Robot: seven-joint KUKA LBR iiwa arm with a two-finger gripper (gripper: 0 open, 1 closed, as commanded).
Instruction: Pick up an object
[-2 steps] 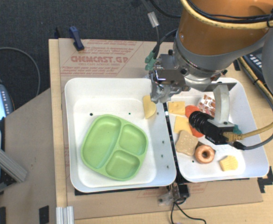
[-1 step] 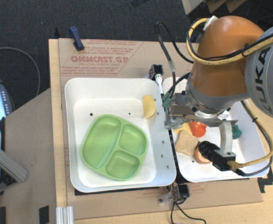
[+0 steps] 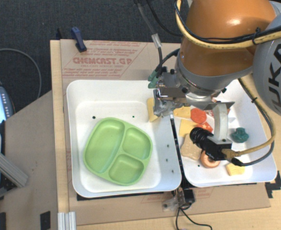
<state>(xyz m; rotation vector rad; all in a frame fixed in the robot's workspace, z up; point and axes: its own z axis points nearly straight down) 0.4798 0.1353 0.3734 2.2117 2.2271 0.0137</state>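
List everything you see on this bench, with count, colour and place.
plate: one, green, three compartments, in the left bin
yellow pieces: three, yellow; one at the wall between the bins, one just inside the right bin beside it, one near that bin's lower right corner
red piece: one, orange-red, right bin
teal piece: one, teal, right bin
tan piece: one, tan, right bin
round piece: one, brown, right bin
bins: two, white, side by side
clamp: one, blue, top left of the board
board: one, brown, under the bins
arm: one, grey with an orange band, over the right bin
gripper: one, metal, over the dividing wall
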